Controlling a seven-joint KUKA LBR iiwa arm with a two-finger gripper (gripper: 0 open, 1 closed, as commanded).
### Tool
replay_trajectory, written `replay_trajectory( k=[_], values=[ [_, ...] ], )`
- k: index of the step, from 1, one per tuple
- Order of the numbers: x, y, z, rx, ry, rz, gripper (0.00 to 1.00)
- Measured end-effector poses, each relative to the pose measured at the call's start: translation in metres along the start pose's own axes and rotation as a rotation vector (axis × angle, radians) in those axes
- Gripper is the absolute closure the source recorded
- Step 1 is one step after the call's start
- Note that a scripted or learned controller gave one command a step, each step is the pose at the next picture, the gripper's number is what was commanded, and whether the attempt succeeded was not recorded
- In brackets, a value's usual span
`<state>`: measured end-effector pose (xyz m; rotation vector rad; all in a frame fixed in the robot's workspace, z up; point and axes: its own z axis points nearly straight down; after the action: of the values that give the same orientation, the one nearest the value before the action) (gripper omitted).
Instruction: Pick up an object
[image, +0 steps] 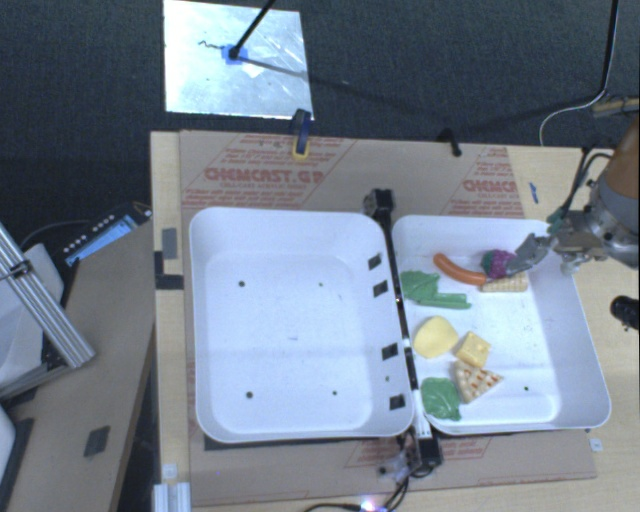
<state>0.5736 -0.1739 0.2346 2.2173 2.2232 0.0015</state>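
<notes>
Reaching in over the right bin, gripper sits low at the purple object, near the bin's far right corner; can't tell the tool's state, tip blurs into the object. Left to right relative to the purple object: left bin far to the left; green leaf piece left and slightly nearer the camera; orange sausage-like piece just left, looks touching the purple one; pale waffle-like strip just beside it on the near side, maybe touching. Further toward the camera, well apart: yellow round piece, yellow block, waffle wedge, second green piece. Judgement: target is likely the purple object, step is closing in on it, no lift evident. To do it well, center on the purple piece alone, descend straight, close firmly since it looks small and rounded and could squirt out. Risk: orange piece and strip crowd the target, may get nudged or pinched along; bin's right wall is near the wrist, little room to shift that way. Bench around bins: cardboard sheet, yellow clamp far behind-left, not in the way.
</notes>
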Motion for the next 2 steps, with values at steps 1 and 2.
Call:
replay_trajectory(
  k=[1,2],
  values=[
    [0.059,-0.052,0.087,0.010,0.005,-0.004,0.00],
    [0.089,-0.069,0.150,-0.007,-0.004,-0.001,0.00]
  ],
)
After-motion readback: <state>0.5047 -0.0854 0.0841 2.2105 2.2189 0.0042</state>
